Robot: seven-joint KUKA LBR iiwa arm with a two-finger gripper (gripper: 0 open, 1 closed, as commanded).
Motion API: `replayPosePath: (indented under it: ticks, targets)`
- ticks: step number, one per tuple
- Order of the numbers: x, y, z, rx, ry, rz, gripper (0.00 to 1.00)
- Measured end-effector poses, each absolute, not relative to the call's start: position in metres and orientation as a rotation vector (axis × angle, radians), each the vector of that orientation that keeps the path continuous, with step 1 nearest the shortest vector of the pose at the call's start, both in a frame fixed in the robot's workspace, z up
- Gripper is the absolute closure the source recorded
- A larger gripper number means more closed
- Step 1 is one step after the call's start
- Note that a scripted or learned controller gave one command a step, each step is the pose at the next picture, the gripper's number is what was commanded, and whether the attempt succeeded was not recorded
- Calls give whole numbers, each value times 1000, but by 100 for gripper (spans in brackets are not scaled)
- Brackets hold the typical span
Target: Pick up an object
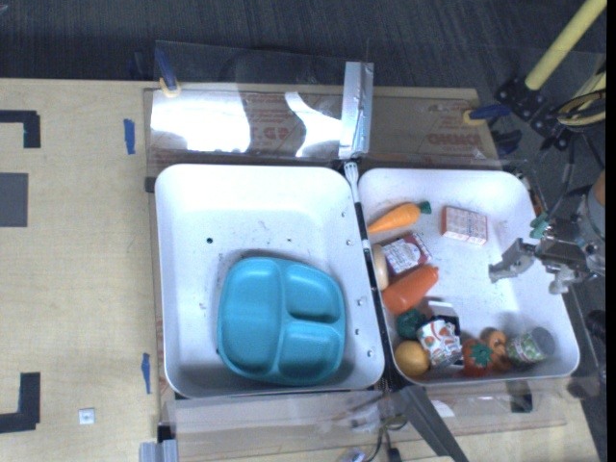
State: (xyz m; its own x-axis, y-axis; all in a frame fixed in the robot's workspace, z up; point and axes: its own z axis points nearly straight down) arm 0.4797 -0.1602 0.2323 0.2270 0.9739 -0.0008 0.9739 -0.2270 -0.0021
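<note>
Gripper: the gripper [525,261] hangs over the right edge of the right bin [481,189]; whether it is wide or narrow cannot be told, and nothing shows held in it.
Nearest things: a small pink box [465,224] lies to its left on the bin floor, apart from it; a grey-green can [529,346] sits below it in the bin's near corner.
Middle of right bin: a small carrot [397,218], a red packet [404,255] and a large orange carrot [411,286] lie along the left wall.
Near edge: a yellow fruit [412,357], a printed carton [441,341] and a small red toy [478,354] crowd together.
Left bin: the left bin [241,200] holds a blue divided tray [281,320].
Surface: the pale wooden surface [72,258] lies to the left.
</note>
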Motion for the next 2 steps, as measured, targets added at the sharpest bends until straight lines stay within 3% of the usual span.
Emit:
replayPosePath:
  ticks: [1, 2]
  targets:
    - [478, -204, 191, -2077, -2347, 4, 0]
    - [479, -203, 199, -2077, -2347, 4, 100]
